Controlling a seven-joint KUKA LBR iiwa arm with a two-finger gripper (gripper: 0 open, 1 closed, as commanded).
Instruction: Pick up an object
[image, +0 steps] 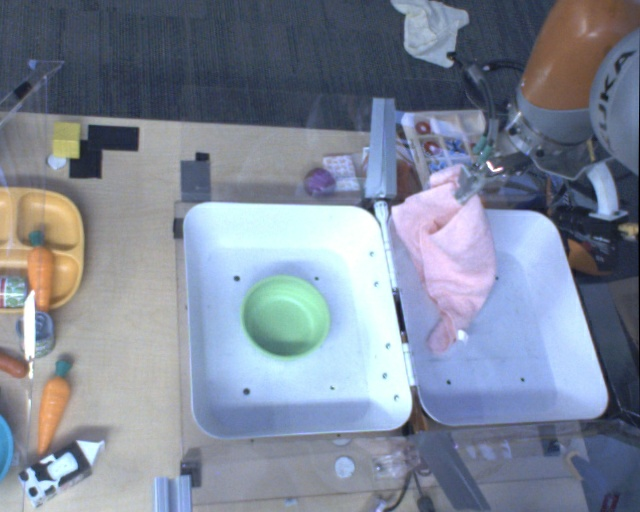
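A pink cloth hangs and drapes over the left part of the right bin, its top corner pulled up toward the back. My gripper is at that top corner, shut on the cloth, with the fabric bunched between its fingers. The cloth's lower tail trails down to the bin floor near the middle. A green bowl sits upright in the middle of the left bin.
A yellow tray with toy carrots and other small items lies at the far left of the bench. A purple object and cards lie behind the bins. A white crumpled cloth lies on the floor beyond the bench.
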